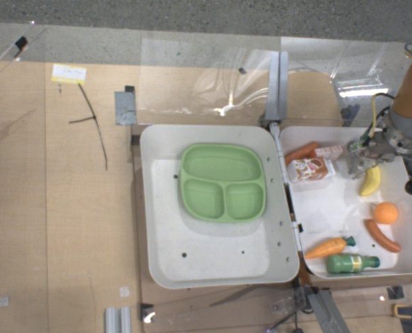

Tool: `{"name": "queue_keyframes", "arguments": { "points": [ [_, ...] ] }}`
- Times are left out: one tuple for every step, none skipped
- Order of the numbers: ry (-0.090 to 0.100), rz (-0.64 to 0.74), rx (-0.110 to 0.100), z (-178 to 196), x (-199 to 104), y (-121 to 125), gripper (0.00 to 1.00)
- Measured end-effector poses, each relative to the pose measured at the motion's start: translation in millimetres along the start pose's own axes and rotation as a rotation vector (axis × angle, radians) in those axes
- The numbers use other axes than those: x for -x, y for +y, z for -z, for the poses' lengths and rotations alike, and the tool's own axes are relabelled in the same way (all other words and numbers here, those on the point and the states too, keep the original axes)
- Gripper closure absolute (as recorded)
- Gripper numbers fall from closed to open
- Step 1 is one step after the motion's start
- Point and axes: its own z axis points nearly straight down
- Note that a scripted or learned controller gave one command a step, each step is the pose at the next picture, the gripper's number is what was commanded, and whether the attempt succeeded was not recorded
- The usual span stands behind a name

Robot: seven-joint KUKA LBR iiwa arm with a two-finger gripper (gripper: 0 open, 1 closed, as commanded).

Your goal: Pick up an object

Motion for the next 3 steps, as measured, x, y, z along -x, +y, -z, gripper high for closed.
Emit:
{"name": "queue_keyframes", "arguments": {
  "points": [
    [-0.043,0.124,0.111,80.6,-65.3,12.2,1.00],
    [-0.042,0.124,0.109,79.8,-65.1,11.9,0.00],
    [-0.054,0.167,0.127,31.1,-20.6,28.1,0.00]
  ]
}}
